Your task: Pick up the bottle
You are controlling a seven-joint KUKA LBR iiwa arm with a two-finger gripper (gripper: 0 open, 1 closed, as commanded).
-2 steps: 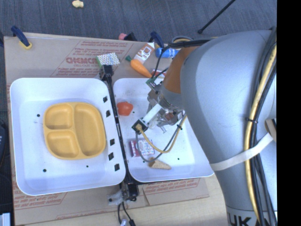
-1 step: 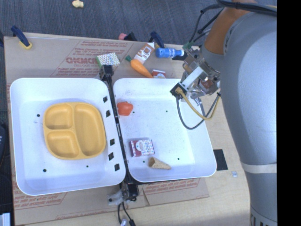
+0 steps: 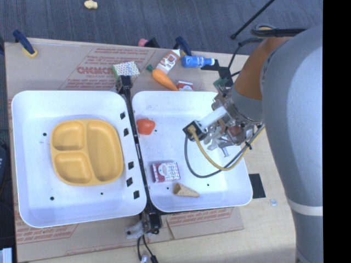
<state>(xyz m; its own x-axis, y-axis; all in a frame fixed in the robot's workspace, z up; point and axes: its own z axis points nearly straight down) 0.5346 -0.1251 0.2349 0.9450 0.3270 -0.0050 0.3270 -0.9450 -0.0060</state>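
Observation:
A blue bottle (image 3: 196,62) with a white cap lies on its side on the cardboard behind the right bin (image 3: 164,100), outside it. Beside it to the left lies a white bottle (image 3: 168,61) with an orange label, also outside the bin. My gripper (image 3: 221,139) hangs over the right part of the right bin, well in front of both bottles, with yellow and black cables looping around it. The wrist and cables hide what lies under it.
In the right bin lie a red tomato-like piece (image 3: 145,126), a red and white carton (image 3: 165,172) and a tan cone (image 3: 185,190). The left bin (image 3: 27,108) holds a yellow divided plate (image 3: 86,151). A carrot (image 3: 163,79) and a small red box (image 3: 185,85) lie behind the bins.

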